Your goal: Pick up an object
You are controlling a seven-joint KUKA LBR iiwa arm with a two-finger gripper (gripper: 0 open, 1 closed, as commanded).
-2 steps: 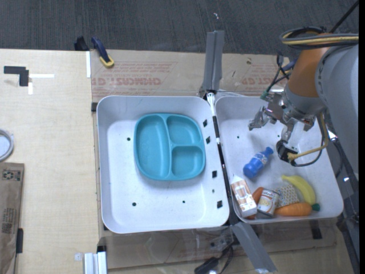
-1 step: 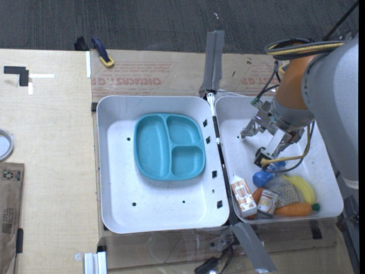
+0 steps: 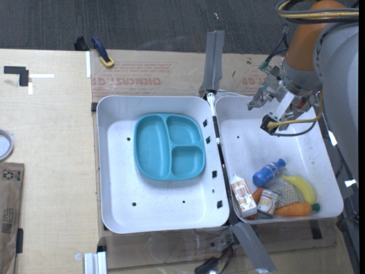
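Observation:
My gripper (image 3: 262, 113) hangs over the back part of the right bin (image 3: 251, 147), open, with nothing between its fingers. The objects lie clustered in that bin's front right corner, well in front of the gripper: a blue bottle (image 3: 268, 172), a yellow banana (image 3: 301, 187), an orange carrot (image 3: 293, 209), a small white and orange carton (image 3: 243, 196) and a small can (image 3: 267, 202). A grey mesh item (image 3: 288, 194) lies among them.
The left bin (image 3: 117, 170) holds a teal divided plate (image 3: 170, 146). A grey post (image 3: 214, 59) rises behind the wall between the bins. On the bench at the left lie a tape roll (image 3: 3, 145) and a blue and yellow clamp (image 3: 101, 52).

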